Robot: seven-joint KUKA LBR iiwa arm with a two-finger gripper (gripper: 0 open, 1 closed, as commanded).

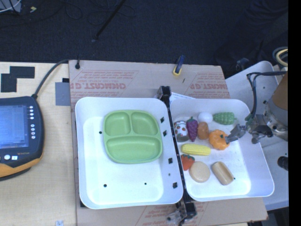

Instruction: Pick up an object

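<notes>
- The 2 shallow white bins sit side by side; the left bin (94,182) holds a light green 3-compartment plastic plate (132,136).
- The right bin (254,182) holds toy foods: a round orange plastic fruit (217,140), a yellow corn cob (196,149), a purple grape bunch (192,127), a green bumpy vegetable (224,118) and a tan bread roll (223,173).
- The corn cob's long axis runs left to right; the bread roll lies diagonally, its lower end towards the right.
- The metal two-finger gripper (234,135) reaches in from the right, its tips just beside the orange fruit; whether it is open or closed cannot be told.
</notes>
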